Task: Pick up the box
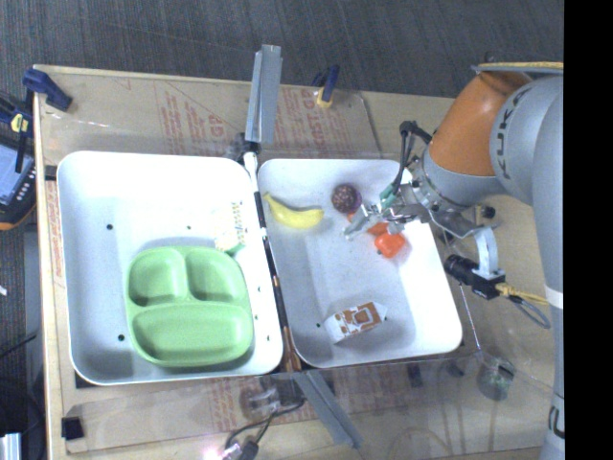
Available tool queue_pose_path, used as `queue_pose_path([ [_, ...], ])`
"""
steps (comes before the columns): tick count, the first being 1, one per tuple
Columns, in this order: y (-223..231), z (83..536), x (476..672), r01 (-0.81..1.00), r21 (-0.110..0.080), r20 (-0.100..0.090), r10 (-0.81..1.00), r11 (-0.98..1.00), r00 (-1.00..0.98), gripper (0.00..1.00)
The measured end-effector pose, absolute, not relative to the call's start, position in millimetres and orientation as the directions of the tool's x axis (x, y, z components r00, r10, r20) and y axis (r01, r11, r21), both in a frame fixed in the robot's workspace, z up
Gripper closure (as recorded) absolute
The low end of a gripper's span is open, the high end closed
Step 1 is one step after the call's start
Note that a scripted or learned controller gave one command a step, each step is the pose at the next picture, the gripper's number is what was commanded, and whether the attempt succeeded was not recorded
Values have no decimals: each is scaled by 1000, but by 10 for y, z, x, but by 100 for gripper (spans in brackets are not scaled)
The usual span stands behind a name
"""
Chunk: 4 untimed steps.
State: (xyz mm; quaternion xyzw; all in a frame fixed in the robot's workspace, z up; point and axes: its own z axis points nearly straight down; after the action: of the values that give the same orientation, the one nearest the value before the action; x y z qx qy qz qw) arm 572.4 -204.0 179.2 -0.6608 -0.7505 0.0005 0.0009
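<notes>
- Your box [355, 321], a small brown-and-white carton, lies on its side near the front edge of the right bin [426, 329].
- Your gripper [369, 220] hangs well apart from it, over the bin's back part, just beside an orange-red fruit [390, 243]; whether it is parted or closed, you cannot tell.
- A banana [292, 215] and a dark round fruit [346, 197] lie nearby.
- A green divided tray [189, 306] sits in the left bin [86, 257].

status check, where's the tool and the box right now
Tool low in right bin, far side, beside orange-red item. Box lying near front wall, apart from tool. Banana and dark round item off the path.
</notes>
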Motion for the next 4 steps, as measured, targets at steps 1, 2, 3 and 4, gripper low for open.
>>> queue_pose_path([
  [1, -2099, 1548, 6369, 990, -2, 2, 990, 138, -138, 0],
  [2, -1537, 1951, 6466, 981, 1, 1, 981, 194, -194, 0],
  [3, -2109, 909, 6067, 973, -3, 1, 973, 232, -232, 0],
  [4, -2066, 1474, 6482, 987, 0, 0, 987, 163, -163, 0],
])
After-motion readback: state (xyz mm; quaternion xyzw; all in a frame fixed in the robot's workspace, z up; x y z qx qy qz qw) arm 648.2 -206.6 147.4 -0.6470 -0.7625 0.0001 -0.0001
